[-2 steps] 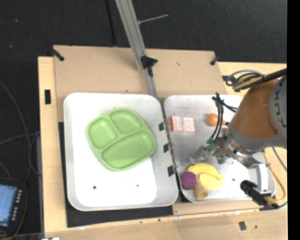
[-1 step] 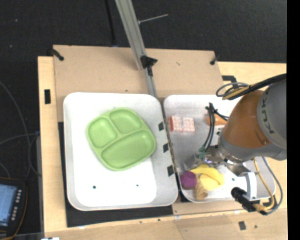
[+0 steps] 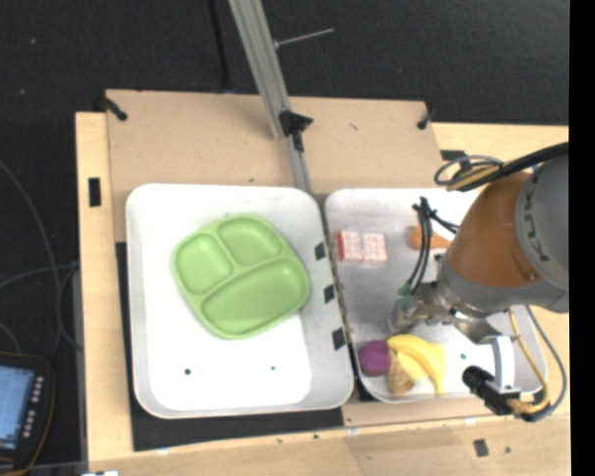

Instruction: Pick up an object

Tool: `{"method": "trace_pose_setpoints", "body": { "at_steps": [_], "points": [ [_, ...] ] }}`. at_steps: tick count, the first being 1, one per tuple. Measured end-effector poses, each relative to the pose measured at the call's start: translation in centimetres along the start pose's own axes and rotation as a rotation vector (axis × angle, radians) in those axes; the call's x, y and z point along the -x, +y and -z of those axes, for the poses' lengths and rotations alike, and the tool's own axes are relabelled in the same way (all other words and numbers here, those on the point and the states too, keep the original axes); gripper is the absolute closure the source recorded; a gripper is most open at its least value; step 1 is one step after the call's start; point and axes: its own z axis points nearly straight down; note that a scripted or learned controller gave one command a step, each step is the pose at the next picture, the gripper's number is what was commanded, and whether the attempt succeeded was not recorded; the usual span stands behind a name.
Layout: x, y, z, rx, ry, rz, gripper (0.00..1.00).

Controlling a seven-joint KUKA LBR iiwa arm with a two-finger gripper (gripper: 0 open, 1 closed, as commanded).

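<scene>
Hovering low in the right bin point(image 3: 349, 228), jaws point(image 3: 413, 315) just above the banana point(image 3: 423, 357); whether open or shut, cannot tell, and nothing seen held. Probably the approach step. Best to descend straight onto the banana's middle, closing across its narrow width, lifting only after a firm grip. Crowded close: a purple fruit point(image 3: 374, 357) just beside the banana, a tan piece point(image 3: 403, 379) touching it, bin wall near. Further off, a pink-and-white block point(image 3: 362, 247). In the left bin point(image 3: 149, 365), a green divided plate point(image 3: 241, 276), well apart.
</scene>
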Motion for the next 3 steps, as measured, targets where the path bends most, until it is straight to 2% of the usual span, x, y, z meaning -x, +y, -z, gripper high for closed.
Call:
{"method": "trace_pose_setpoints", "body": {
  "at_steps": [1,2,3],
  "points": [
    [-0.6,-0.1,4.6,0.001,-0.001,0.009,1.00],
    [-0.1,0.3,11.0,0.005,-0.003,0.009,1.00],
    [0.0,0.5,14.7,0.002,-0.002,0.009,1.00]
  ]
}}
